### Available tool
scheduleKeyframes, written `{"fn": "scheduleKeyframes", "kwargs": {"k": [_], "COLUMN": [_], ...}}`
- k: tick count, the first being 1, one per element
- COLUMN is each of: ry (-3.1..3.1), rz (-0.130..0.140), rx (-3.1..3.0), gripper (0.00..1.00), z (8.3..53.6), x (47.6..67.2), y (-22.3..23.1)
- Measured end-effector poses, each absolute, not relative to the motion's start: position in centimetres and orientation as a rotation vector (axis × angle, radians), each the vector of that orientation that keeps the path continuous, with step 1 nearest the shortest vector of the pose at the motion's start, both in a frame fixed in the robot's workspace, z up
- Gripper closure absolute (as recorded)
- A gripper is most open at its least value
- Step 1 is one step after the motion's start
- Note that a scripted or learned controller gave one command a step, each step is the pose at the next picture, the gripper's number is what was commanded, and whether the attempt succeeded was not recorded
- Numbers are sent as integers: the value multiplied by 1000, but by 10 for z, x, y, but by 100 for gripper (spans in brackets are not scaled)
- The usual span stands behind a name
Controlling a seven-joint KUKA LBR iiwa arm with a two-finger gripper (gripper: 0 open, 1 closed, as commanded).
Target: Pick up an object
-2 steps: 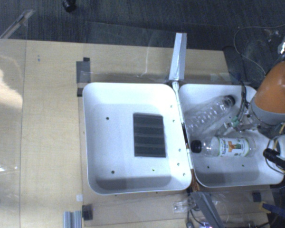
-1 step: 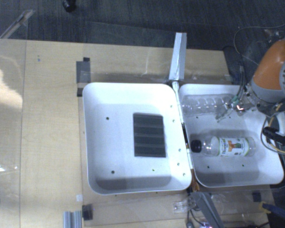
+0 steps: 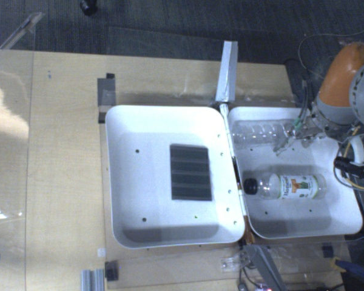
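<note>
My gripper [image 3: 289, 142] hangs over the far part of the right bin [image 3: 346, 220], and its thin metal fingers [image 3: 283, 147] point to the left and a little down. I cannot tell how far they are open, because they are small and they mix with the pale things behind them; I see nothing clearly between them. Just beside the fingertips, on the left, a clear plastic bottle [image 3: 258, 132] lies along the far wall of this bin, and it is hard to separate from the white floor. Nearer in the same bin lies a second clear bottle [image 3: 285, 187] on its side, with a black cap that points left and a label with green and orange on it; it is well apart from my gripper. My arm comes in from the right, and its orange band [image 3: 346, 71] shows above the wrist. The left bin [image 3: 133, 223] touches the right bin along one edge, and a dark ribbed rectangular pad [image 3: 190, 172] lies flat in its middle. Both bins stand on the wooden bench [image 3: 54, 193].
</note>
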State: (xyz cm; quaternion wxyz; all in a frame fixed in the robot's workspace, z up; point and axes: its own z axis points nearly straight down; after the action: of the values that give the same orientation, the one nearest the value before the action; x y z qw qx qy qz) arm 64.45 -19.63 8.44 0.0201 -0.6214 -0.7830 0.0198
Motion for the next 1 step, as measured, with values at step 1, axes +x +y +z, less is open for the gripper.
{"fn": "scheduleKeyframes", "kwargs": {"k": [1], "ry": [-2423], "rz": [10], "rx": [-1996], "gripper": [0], "z": [111], "x": [634], "y": [-187]}}
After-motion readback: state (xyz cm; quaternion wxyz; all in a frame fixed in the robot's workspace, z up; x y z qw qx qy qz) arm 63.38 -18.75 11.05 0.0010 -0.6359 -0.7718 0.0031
